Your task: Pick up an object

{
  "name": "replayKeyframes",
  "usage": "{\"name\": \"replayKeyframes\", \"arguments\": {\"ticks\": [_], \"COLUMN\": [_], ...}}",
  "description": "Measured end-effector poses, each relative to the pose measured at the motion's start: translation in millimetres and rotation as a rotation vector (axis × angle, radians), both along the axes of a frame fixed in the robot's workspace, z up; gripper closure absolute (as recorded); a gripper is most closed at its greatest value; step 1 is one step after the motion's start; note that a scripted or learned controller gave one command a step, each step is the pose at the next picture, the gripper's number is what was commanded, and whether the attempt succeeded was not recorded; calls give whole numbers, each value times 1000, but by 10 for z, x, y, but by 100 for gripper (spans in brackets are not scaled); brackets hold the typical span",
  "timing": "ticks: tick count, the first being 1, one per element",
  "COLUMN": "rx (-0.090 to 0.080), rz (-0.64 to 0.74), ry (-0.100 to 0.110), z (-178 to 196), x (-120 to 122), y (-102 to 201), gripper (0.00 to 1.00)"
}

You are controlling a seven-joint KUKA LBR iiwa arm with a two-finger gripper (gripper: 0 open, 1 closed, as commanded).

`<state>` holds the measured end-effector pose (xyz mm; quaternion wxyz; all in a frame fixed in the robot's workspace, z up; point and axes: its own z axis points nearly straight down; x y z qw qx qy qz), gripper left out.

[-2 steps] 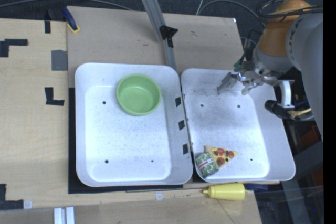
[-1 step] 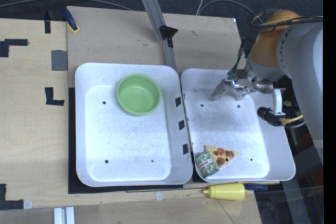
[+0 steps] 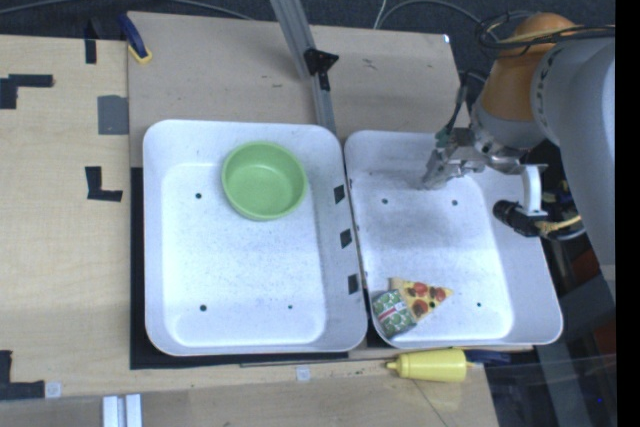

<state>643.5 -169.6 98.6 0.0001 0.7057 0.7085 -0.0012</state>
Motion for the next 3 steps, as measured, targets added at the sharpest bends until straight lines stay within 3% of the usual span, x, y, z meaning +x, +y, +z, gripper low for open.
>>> {"name": "replayKeyframes", "arguments": {"ticks": [3], "rx": [1], "rz": [-2], "ry": [-6], "z": [1515], "x": [-1], "y": [39], "gripper": [100]}}
